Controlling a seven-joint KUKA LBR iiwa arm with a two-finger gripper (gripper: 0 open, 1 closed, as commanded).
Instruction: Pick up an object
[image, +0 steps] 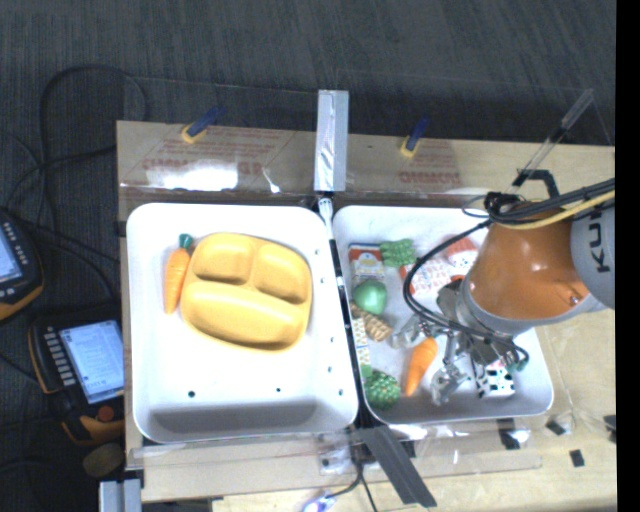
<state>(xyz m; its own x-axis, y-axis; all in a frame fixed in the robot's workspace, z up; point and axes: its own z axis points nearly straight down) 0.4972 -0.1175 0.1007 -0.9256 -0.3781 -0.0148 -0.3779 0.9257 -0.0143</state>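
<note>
Over the right bin (545, 395), your gripper (452, 375) hung low near the front wall, and you could not have told from this slanted look what state it was in; nothing was plainly seen gripped.

Just left of the gripper lay a small carrot (418, 365), tilted, its tip toward the front wall; it looked the likeliest target, though it lay beside the gripper and not visibly in it. Just right of the gripper sat a die (492, 381). Left of that carrot you had a broccoli piece (380, 386) by the front-left corner, and farther back a green ball (370, 297) and a printed packet (367, 262).

Beyond the divider, the left bin (150, 400) held a yellow tray (245, 290) with a second carrot (175, 278) touching its left side.

Your risks, as I judge them: the carrot tapers and could squirt out on closing; the die stood near enough to be nudged or caught; and the front wall was close, so a low descent could strike it.
</note>
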